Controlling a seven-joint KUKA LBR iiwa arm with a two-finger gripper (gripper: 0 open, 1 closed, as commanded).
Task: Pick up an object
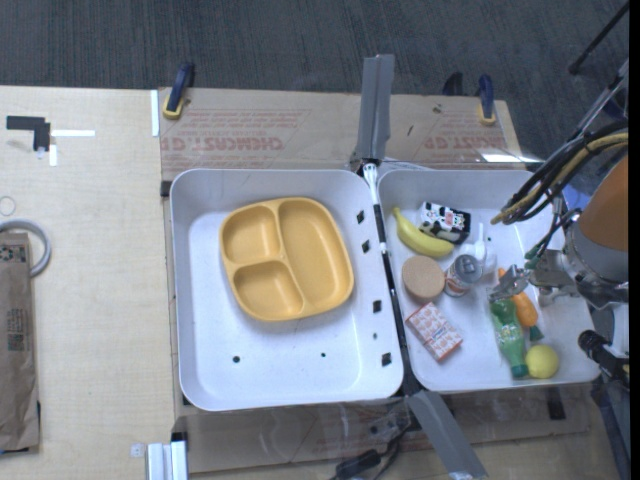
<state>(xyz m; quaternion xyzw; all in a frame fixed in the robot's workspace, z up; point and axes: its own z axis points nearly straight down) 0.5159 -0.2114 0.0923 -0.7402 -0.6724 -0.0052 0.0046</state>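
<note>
The gripper (pixel 512 284) hangs low over the right bin (pixel 470 376), at its right side, just above the top end of a green bottle (pixel 507 335); whether it grips anything cannot be told from here. An orange piece (pixel 526 313) lies against the bottle's upper right, and a yellow lemon (pixel 542 361) touches its lower end. Left of the bottle stand a small can (pixel 464 270), a round tan disc (pixel 423 278) and, below the disc, a red-and-white packet (pixel 434 330). Above the disc lie a banana (pixel 420 236) and a black-and-white toy (pixel 444 220).

The left bin (pixel 200 358), touching the right bin along a clipped seam, holds a yellow divided plate (pixel 286 258) lying flat in its upper middle.

Both bins sit on brown cardboard (pixel 270 128) clamped at the far edge, on a pale wooden bench (pixel 85 258). Dark grey carpet (pixel 250 18) lies beyond.
</note>
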